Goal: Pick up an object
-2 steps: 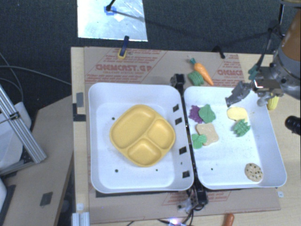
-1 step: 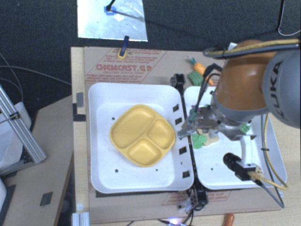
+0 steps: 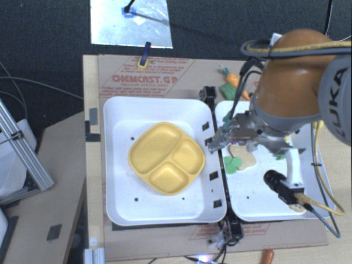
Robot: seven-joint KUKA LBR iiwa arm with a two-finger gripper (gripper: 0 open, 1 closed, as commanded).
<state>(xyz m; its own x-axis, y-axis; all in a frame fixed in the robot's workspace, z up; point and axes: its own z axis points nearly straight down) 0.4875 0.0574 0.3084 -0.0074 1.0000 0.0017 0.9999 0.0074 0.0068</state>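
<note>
- We see the arm [image 3: 300, 81] reaching in from the right over the right bin [image 3: 258, 208], its gripper [image 3: 237, 139] low above the small tan and green pieces [image 3: 240, 161], likely our target.
- Whether the gripper is spread or pinching, we cannot tell.
- The yellow divided plate [image 3: 166, 157] sits apart in the left bin [image 3: 118, 202], presumably not this try's aim.

a yellow divided plate [image 3: 166, 157] lies in the left bin [image 3: 118, 202].
</note>
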